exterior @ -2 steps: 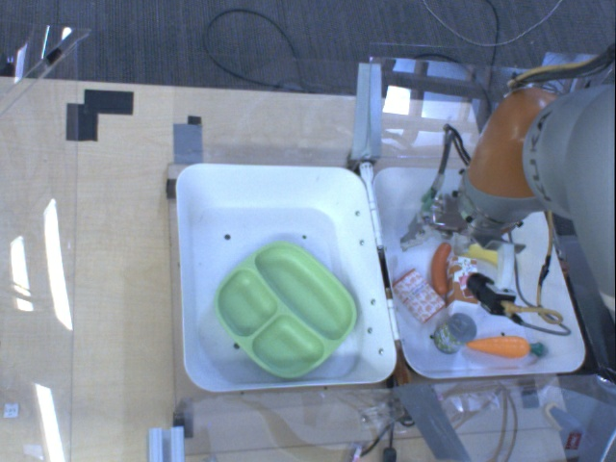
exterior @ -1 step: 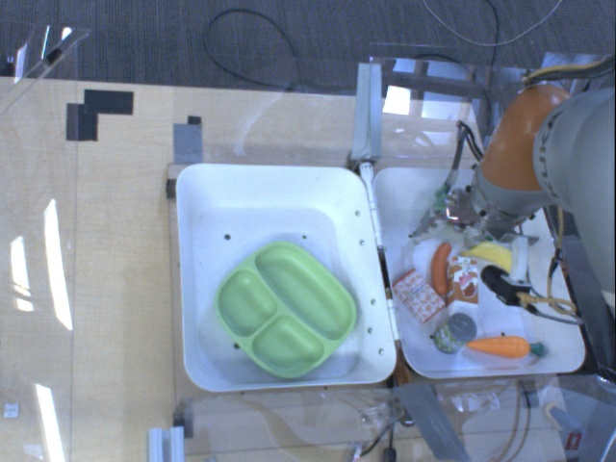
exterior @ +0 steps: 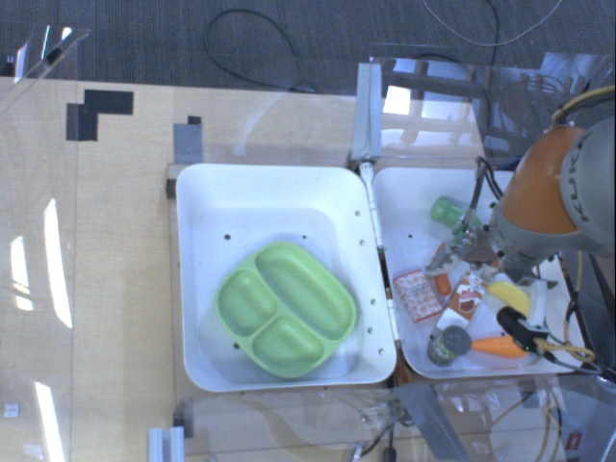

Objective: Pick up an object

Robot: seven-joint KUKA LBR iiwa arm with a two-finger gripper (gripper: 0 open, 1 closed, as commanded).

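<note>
Objects: a clutter of small items is lying in the right bin [exterior: 404, 195], next to the gripper [exterior: 460, 248].
Red-patterned packet [exterior: 417, 295]: lying flat near the bin's left wall, just left of the gripper.
Green cup [exterior: 446, 210]: lying toward the bin's far side, just above the gripper.
Banana [exterior: 507, 295]: lying right of the gripper, partly under the arm [exterior: 568, 195].
Carrot [exterior: 498, 346]: lying near the bin's front edge.
Round dark-lidded can [exterior: 449, 344]: sitting just left of the carrot.
Gripper: reaching low over the clutter; whether its fingers are spread or pinching anything cannot be told.
Left bin [exterior: 202, 258]: holding a green divided plate [exterior: 286, 307] with three compartments.
</note>
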